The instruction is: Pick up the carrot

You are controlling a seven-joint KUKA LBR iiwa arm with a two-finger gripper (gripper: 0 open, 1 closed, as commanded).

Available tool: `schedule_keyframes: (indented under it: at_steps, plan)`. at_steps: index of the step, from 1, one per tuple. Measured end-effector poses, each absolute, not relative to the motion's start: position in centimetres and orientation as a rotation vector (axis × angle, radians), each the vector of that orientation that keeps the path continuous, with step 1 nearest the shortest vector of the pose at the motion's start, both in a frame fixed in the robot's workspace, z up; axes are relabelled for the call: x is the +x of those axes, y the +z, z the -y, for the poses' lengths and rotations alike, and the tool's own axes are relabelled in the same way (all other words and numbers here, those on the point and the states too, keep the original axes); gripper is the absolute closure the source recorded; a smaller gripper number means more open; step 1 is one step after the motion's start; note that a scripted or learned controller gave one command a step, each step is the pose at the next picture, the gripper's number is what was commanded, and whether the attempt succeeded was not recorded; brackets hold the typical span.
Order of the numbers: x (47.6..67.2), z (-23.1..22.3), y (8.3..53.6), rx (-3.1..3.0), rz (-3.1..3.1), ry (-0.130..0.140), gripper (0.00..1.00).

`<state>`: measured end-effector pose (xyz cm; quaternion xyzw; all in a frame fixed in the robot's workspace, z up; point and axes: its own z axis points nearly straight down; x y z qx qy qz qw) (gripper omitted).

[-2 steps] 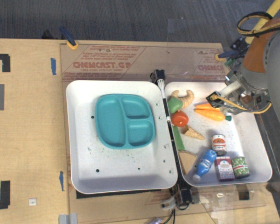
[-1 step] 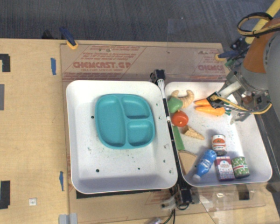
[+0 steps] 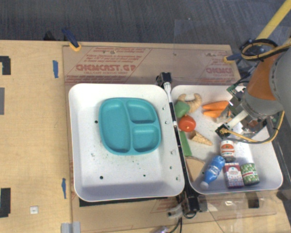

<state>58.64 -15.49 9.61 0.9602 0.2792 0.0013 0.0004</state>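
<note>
We see an orange carrot [image 3: 216, 108] just beside the claw [image 3: 231, 114]. Beyond it from the claw lie a red tomato [image 3: 187, 124] and a green pepper [image 3: 181, 108]. Nearer us than the claw stand a blue bottle [image 3: 213, 170] and a green-labelled can [image 3: 250, 174]. Well apart from the claw, a teal plate [image 3: 130, 126] rests in a white bin [image 3: 82, 144] flecked with dark specks.

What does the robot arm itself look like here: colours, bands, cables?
The arm is a rounded grey casing with a broad orange band above the wrist. A thin yellow cable loops near its top, with another run trailing below the wrist.
</note>
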Motion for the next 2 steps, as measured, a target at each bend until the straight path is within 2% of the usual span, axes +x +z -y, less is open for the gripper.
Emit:
schedule_keyframes:
  at_steps: [1,2]
  plan:
    - [64.0,15.0,9.0,3.084,-0.670,-0.051,0.00]
    - [61.8,18.1,8.7,3.116,-0.446,0.002,0.00]
